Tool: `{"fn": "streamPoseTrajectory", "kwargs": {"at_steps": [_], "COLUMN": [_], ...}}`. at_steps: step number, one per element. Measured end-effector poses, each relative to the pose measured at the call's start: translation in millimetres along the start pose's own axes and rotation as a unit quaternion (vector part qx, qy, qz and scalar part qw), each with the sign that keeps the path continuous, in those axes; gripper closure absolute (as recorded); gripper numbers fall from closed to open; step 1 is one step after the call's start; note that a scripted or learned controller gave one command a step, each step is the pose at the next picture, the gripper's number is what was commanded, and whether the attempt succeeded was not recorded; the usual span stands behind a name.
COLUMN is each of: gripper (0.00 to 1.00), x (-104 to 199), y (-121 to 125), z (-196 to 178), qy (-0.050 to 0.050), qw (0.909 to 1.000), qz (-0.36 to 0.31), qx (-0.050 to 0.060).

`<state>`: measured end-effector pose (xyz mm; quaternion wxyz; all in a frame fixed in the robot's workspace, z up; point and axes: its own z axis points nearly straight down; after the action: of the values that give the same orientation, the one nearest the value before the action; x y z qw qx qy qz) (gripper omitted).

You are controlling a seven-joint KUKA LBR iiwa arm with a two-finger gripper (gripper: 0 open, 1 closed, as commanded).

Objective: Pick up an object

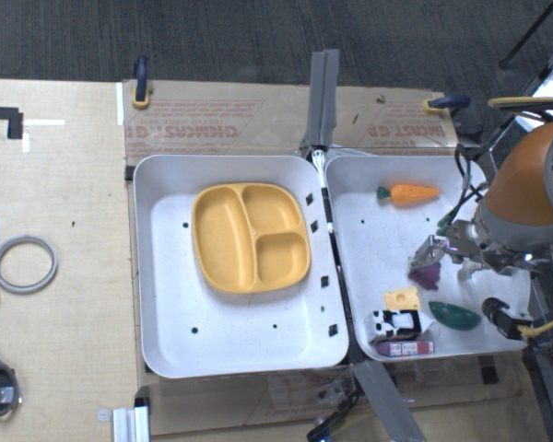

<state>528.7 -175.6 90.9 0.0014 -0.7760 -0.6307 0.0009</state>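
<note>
The hand hangs low in the right bin, touching a purple toy near the bin's right edge; whether its fingers pinch the toy, I cannot tell; a carrot lies toward the far edge.

Two smooth white plastic bins are sitting on a pale wooden counter, one holding a matt yellow plastic plate.
</note>
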Motion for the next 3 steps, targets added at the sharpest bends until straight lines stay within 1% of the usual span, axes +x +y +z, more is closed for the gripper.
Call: {"fn": "streamPoseTrajectory", "kwargs": {"at_steps": [1, 2, 3], "gripper": [0.0, 0.0, 0.0], "x": [2.4, -36.3, 13.1], "y": [32.8, -13.7, 57.3], "z": [-99.5, -7.9, -0.5], "qy": [-0.001, 0.002, -0.001], "qw": [1.0, 0.999, 0.9932], "qz": [-0.007, 0.044, 0.117], "qx": [-0.001, 0.0, -0.001]}}
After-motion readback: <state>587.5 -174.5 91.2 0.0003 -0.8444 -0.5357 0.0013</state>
